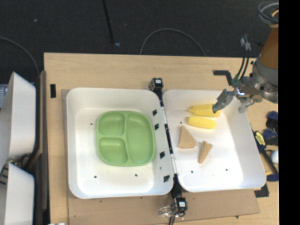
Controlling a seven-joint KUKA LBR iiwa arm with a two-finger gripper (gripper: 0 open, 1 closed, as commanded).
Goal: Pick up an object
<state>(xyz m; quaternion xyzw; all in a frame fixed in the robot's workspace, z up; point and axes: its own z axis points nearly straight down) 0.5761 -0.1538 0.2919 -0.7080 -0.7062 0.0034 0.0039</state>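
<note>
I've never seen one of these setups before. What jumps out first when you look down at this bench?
The bright green divided plate catches the eye first, lying in the middle of the left white bin. Next come two yellow corn-like pieces in the right bin, with two tan wedges just below them. The robot's gripper reaches in from the right, one finger by the upper yellow piece.

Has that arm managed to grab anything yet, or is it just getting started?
Nothing looks picked up yet. Both yellow pieces and both tan wedges lie on the floor of the right bin. In hand: the claw sits over that bin's top right, one finger beside the upper yellow piece. Left: gripping something and lifting it. The green tray rests in the left bin.
</note>
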